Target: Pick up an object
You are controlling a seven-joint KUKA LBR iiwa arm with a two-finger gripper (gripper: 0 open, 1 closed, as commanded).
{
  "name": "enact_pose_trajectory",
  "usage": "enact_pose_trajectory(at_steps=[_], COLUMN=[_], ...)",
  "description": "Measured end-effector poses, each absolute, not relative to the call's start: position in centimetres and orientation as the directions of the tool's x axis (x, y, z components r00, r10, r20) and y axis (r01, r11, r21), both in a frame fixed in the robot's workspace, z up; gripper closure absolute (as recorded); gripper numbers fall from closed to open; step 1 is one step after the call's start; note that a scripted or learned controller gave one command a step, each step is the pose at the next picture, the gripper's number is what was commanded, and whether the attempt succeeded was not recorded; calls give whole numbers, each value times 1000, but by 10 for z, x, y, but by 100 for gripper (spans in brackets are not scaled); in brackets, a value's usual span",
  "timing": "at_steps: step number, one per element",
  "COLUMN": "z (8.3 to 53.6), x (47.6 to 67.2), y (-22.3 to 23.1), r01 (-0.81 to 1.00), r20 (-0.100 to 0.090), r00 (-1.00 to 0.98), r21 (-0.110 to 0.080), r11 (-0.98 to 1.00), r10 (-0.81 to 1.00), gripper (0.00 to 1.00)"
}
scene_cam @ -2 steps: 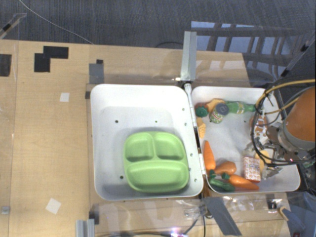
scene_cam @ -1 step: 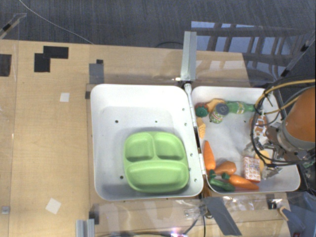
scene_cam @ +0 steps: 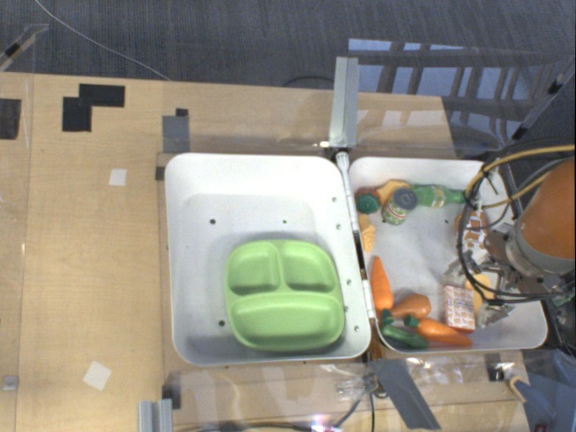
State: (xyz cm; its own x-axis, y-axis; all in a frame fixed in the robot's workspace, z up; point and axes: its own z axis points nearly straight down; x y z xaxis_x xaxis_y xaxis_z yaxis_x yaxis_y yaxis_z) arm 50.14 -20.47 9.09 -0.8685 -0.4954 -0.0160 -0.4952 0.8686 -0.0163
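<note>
My pincer (scene_cam: pixel 486 288) hangs at the right bin's (scene_cam: pixel 423 257) right side, beside a pink packet (scene_cam: pixel 458 305); I cannot tell its state.

toy carrots (scene_cam: pixel 382 283), green bottle (scene_cam: pixel 436 194), small pink packet (scene_cam: pixel 458 306) and other play food, scattered in the right bin (scene_cam: pixel 423 255)

A pale wooden desk (scene_cam: pixel 81 268) fills most of the view, its surface marked with black squares (scene_cam: pixel 90 104) and small white patches (scene_cam: pixel 118 177). Beyond its far edge lies dark grey carpet (scene_cam: pixel 225 16), crossed by a thin pale cable (scene_cam: pixel 90 39). A metal post (scene_cam: pixel 344 102) stands at the desk's far side.
</note>
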Motion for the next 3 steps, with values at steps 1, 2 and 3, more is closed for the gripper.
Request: enact_pose_trajectory(at_steps=[1,2,3], z=[91,91,91], x=[501,502,502], y=[-205,-205,-200], r01=[-474,-496,-501], r20=[-16,-15,-15], r00=[-880,-868,-865], r21=[-14,-15,-17], r11=[880,868,865], r10=[-474,-496,-502], gripper=[0,0,0])
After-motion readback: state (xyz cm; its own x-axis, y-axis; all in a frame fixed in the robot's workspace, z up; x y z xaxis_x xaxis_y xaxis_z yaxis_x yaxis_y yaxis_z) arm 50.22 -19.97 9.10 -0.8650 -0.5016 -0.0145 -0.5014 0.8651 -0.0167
